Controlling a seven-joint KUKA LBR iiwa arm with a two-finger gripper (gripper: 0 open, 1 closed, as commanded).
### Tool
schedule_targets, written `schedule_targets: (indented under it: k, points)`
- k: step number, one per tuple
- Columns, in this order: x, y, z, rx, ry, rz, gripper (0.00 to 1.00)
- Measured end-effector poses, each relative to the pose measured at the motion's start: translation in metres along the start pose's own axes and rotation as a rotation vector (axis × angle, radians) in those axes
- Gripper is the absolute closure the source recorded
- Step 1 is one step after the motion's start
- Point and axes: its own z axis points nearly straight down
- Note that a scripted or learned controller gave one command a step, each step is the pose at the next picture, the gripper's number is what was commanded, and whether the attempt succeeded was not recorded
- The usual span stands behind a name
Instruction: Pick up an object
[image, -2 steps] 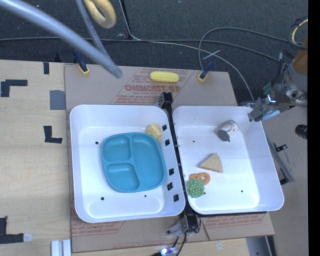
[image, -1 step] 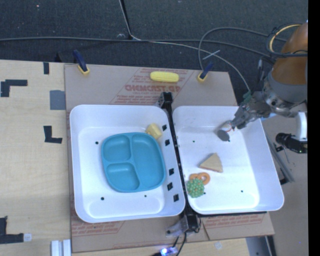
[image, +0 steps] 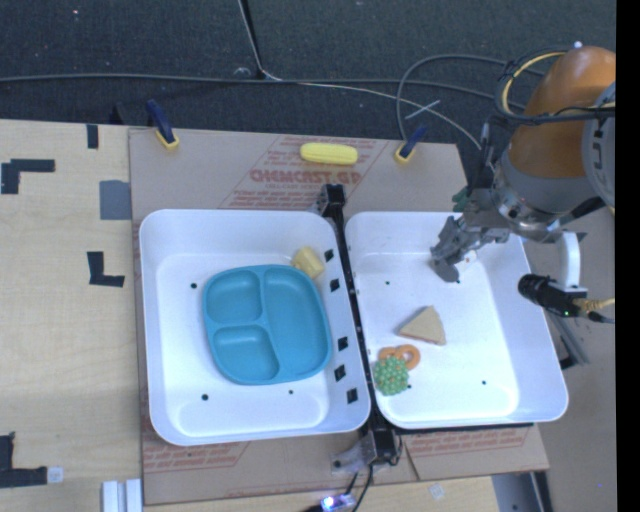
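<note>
Over the right-hand bin (image: 520, 400), the gripper (image: 447, 262) is hanging near the far right part of the floor, the grey arm (image: 545, 150) with its orange band reaching in from the right. Whether the jaws are apart or together cannot be told from this angle, and nothing is showing between them. Nearer the front of that bin, a tan wedge (image: 423, 326) is lying well apart from the gripper, and just in front of it an orange ring (image: 401, 353) is touching a green bumpy ball (image: 391, 375). In the left bin (image: 160, 300), a blue divided plate (image: 266, 322) is sitting flat, with a small yellow piece (image: 309, 262) just beside its far right corner. Beyond the bins, a yellow banana-like object (image: 328, 153) is resting on the cardboard (image: 220, 165).
</note>
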Motion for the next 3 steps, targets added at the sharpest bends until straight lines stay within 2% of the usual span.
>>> schedule_targets:
  k: [2,3]
  points:
    - [0.111,-0.017,-0.006,0.001,0.0,-0.001,1.0]
    - [0.168,-0.029,0.014,0.003,0.0,0.0,1.0]
